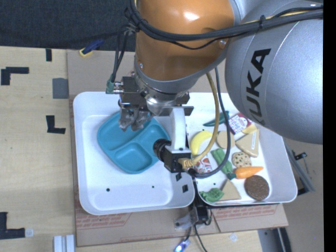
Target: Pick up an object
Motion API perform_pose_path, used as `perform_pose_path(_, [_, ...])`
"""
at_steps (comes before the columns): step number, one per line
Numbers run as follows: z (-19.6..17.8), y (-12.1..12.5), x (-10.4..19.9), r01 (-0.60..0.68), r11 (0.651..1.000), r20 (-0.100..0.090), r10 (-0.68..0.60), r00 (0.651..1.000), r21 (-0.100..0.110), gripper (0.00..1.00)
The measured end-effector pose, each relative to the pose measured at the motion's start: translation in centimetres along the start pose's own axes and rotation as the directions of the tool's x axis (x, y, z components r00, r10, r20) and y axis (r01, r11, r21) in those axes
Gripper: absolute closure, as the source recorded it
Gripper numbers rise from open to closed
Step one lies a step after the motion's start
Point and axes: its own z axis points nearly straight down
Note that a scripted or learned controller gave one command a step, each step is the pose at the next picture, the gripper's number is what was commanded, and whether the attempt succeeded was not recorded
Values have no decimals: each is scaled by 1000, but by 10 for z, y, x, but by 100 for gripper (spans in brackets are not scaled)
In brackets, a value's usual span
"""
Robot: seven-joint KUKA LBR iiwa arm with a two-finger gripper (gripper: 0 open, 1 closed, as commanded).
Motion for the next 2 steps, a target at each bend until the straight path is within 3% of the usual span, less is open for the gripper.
perform_pose_path(1, [-141,-1,2,2,1000,-14,-2,1000,-28,100])
perform_pose_path(2, [-23,1,-95,-10,1000,-1,10,1000,-1,100])
